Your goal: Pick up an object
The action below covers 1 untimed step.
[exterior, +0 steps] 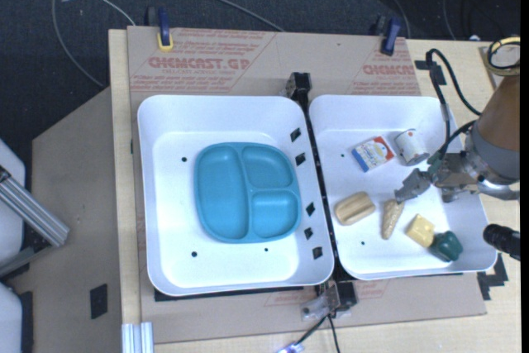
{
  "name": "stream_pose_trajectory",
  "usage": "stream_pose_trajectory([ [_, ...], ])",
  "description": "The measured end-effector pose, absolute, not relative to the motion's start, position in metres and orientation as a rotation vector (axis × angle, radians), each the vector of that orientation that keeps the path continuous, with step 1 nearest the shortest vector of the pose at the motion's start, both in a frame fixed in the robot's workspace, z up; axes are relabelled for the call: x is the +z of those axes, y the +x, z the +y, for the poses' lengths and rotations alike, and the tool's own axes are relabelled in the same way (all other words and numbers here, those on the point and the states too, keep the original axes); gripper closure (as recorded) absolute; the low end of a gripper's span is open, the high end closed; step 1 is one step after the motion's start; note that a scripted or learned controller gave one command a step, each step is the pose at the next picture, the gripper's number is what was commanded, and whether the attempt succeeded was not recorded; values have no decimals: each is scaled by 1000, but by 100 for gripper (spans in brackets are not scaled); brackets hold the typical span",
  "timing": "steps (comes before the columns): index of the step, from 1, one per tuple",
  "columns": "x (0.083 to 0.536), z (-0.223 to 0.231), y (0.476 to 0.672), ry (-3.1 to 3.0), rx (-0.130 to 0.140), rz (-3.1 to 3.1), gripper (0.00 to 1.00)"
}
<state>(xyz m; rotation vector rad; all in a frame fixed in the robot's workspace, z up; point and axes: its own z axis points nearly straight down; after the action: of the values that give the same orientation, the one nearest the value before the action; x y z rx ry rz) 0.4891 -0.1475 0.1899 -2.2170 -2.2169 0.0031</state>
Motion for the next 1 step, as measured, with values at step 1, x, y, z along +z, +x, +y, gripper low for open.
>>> stream_pose_trajectory([
  [1, 136, -156, 482, -2218, 5, -2214, 0],
])
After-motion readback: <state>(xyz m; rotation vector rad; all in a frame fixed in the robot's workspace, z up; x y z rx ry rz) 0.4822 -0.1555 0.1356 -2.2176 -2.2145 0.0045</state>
